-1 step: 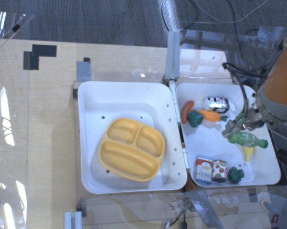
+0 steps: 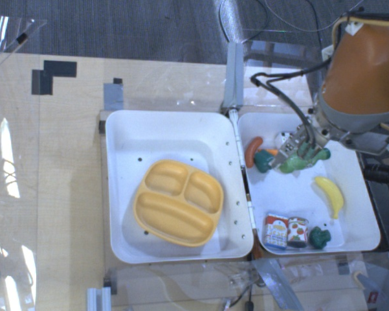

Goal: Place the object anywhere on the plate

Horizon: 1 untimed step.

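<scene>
A yellow divided plate (image 2: pixel 178 202) lies in the left bin (image 2: pixel 123 173), with nothing on it. In the right bin (image 2: pixel 362 238), my gripper (image 2: pixel 299 149) is low over a light green toy (image 2: pixel 305 161) near the bin's upper middle, touching or nearly touching it. The arm's wrist hides part of that toy. Just left of it lie a dark green piece (image 2: pixel 264 161) and an orange-red carrot-like toy (image 2: pixel 252 150).
A yellow banana (image 2: pixel 330 195) lies right of centre in the right bin. A small printed box (image 2: pixel 286 231) and a dark green broccoli-like toy (image 2: pixel 320 237) sit along its front edge. A metal divider (image 2: pixel 233 83) and cables stand behind the bins.
</scene>
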{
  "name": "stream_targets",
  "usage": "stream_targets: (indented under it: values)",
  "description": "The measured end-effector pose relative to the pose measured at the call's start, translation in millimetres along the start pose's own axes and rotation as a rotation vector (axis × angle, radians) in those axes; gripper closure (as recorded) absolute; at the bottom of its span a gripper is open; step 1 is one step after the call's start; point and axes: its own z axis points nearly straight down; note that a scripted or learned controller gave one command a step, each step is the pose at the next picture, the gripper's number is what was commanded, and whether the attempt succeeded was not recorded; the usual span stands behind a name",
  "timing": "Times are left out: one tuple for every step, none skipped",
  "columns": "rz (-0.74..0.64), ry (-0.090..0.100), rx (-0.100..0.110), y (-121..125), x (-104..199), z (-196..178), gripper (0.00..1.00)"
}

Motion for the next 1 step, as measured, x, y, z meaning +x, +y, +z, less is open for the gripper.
stream_targets:
  values:
    - [-0.216, -0.002, -0.001, -21.0, 19.8, -60.2, 1.00]
